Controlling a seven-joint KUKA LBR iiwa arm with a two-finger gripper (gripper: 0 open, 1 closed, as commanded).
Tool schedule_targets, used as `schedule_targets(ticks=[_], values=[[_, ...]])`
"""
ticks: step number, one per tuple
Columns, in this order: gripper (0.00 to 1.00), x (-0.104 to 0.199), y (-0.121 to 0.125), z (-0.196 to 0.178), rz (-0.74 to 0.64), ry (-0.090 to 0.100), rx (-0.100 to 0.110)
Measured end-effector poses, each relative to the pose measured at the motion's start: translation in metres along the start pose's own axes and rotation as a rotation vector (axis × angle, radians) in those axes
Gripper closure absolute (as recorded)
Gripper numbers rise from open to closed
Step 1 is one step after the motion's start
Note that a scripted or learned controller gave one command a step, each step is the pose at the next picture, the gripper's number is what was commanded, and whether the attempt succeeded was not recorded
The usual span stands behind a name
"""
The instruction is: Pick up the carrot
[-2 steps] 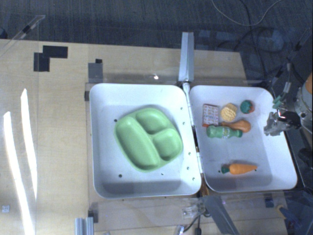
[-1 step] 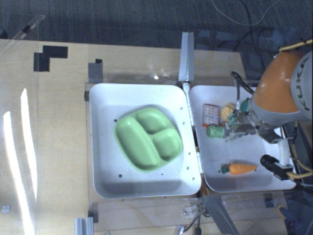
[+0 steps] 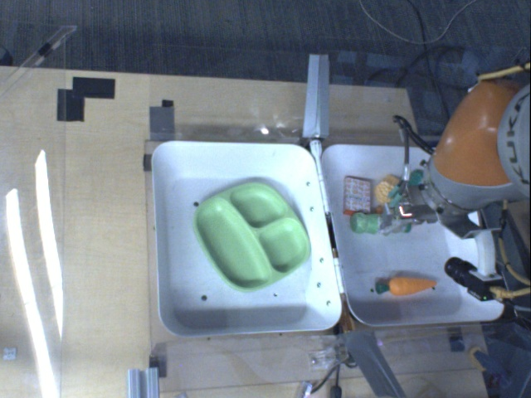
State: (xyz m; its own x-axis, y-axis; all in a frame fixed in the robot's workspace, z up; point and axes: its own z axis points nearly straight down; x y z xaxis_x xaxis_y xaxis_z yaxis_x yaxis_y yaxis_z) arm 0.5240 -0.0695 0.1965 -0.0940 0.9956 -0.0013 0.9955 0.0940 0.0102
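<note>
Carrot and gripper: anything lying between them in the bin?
Nothing: in the camera view, bare white bin floor separates the gripper from the carrot.

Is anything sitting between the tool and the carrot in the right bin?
Nothing visible blocks it. The tool sits over the small items near the back of the right bin, and the carrot lies apart from them toward the front, with bare bin floor between.

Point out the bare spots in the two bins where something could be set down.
Right bin: bare floor between the carrot and the cluster above it, plus the strip left of the carrot. Its upper part is crowded: red packet, green item, gripper. Left bin: bare margins around the green divided plate, widest along the near wall.
</note>
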Motion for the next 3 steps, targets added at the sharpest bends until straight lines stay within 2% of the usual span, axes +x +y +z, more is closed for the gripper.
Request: schedule_targets(ticks=[1,2,3], values=[[1.0,-0.081,0.044,-0.048,0.205,-0.002,0.004],[1.0,-0.05,0.058,0.05,-0.224,0.002,0.006],[1.0,-0.019,0.039,-0.003,-0.518,0.0,0.002]])
